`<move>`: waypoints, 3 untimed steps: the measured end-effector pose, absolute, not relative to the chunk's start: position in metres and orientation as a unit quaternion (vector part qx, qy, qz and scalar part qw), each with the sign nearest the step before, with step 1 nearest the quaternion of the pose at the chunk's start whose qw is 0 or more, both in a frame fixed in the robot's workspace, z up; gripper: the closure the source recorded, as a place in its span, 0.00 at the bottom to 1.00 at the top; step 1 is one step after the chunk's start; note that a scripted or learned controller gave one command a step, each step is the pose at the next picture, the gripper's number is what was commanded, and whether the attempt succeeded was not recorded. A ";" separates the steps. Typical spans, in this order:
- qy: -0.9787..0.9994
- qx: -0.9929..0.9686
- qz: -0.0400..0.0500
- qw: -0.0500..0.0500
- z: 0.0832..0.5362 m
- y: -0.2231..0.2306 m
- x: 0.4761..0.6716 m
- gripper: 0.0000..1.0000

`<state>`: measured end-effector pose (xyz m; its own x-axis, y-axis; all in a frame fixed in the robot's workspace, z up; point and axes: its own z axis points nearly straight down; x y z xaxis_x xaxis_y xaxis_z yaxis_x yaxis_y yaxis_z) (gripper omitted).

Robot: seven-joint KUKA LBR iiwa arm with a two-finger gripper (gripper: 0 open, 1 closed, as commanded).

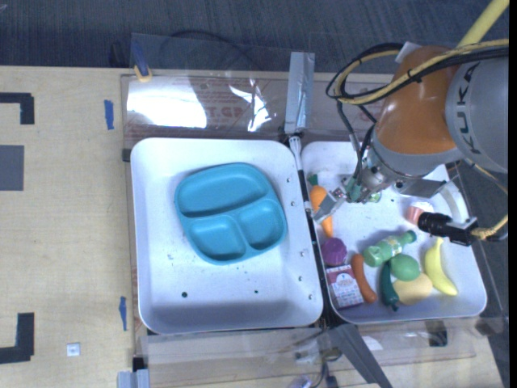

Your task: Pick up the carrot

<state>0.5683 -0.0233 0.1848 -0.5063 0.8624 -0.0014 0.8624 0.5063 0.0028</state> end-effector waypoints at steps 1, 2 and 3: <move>0.868 0.497 0.001 0.001 0.185 -0.024 0.568 0.00; 0.855 0.518 0.001 0.004 0.088 -0.105 0.564 0.00; 0.885 0.465 0.003 0.004 0.188 0.010 0.556 0.00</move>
